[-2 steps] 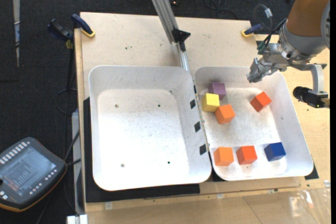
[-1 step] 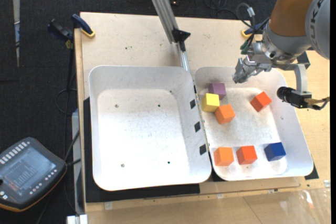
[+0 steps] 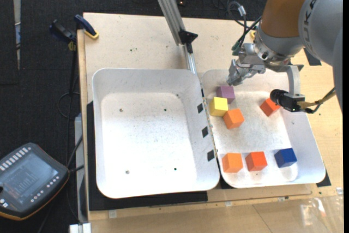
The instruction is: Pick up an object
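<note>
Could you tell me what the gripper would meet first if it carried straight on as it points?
Probably the purple block, right below the gripper in the right bin; depth is hard to judge here.

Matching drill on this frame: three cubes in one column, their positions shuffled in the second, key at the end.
1. small purple cube
2. small yellow cube
3. small blue cube

A. near right corner of the right white bin
B. closest to the gripper
C. next to an orange cube, on its left in the view

Pairs: 1-B, 2-C, 3-A
</note>
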You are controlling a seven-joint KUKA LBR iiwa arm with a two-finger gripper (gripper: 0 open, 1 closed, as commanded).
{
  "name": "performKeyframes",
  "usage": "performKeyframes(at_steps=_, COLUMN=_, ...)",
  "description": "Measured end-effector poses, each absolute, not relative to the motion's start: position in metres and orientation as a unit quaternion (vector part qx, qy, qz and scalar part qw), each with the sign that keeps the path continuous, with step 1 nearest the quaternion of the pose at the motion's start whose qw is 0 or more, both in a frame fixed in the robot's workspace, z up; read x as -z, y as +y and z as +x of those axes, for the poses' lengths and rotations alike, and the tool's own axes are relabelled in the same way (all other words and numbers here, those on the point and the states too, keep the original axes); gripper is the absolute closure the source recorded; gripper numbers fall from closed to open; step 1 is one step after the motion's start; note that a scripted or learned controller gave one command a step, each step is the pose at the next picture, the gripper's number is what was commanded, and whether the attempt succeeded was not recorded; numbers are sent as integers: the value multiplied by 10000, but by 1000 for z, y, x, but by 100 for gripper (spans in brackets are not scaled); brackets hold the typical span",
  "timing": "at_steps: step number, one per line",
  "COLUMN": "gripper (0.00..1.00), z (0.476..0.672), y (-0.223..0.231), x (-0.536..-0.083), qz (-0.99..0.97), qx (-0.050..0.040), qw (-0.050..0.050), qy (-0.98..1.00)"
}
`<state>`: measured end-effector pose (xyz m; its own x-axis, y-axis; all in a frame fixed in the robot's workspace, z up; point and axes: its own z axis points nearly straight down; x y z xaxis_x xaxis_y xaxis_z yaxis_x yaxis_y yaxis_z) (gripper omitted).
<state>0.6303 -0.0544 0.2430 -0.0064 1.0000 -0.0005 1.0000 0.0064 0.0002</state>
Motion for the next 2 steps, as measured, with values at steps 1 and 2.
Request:
performKeyframes(at_steps=1, gripper=100, z=633, y=-10, x=-237, qz=7046, qx=-2, qw=-5, qy=7096)
performKeyframes(at_steps=2, gripper=100, z=648, y=46, x=-239, qz=7040, qx=-18, qw=5, qy=7102)
